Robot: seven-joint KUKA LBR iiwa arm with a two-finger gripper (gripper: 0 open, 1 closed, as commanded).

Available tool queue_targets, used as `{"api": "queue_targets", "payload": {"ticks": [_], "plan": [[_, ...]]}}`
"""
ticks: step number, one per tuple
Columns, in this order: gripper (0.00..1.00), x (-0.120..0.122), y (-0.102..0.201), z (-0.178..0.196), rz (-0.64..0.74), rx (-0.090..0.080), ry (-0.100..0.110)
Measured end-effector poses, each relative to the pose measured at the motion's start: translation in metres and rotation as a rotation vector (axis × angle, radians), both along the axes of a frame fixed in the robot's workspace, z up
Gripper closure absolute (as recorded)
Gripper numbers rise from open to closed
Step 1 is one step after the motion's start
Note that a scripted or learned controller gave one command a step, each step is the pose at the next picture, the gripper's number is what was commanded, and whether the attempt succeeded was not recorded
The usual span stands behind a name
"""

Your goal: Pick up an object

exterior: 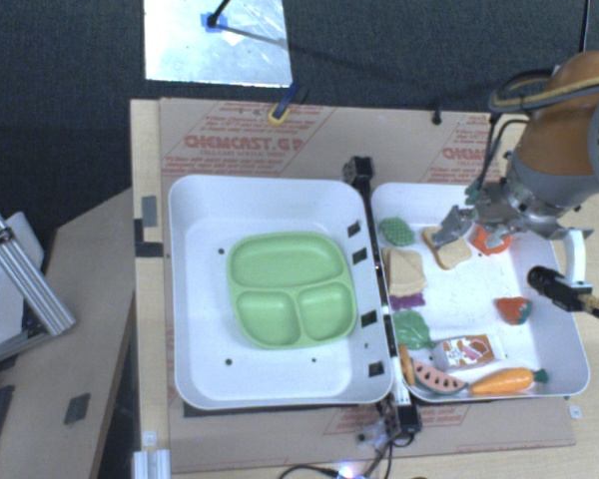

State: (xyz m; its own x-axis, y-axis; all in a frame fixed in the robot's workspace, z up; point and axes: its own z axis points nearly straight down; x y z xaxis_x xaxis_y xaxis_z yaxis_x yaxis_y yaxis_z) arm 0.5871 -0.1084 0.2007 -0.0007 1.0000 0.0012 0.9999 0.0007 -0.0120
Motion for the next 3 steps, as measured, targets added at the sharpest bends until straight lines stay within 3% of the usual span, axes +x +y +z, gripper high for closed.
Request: {"api": "queue_targets", "payload": {"ticks": [1,2,3], "plan": [[0.0,0.003,0.0,0.007,0.002,-0.002,-0.013],[0.0,0.001,-0.002,-0.035,0.001,-0.001,-0.01],[0.0,0.002,0.005,-0.092,-0.001,-0.001,-0.019]]}}
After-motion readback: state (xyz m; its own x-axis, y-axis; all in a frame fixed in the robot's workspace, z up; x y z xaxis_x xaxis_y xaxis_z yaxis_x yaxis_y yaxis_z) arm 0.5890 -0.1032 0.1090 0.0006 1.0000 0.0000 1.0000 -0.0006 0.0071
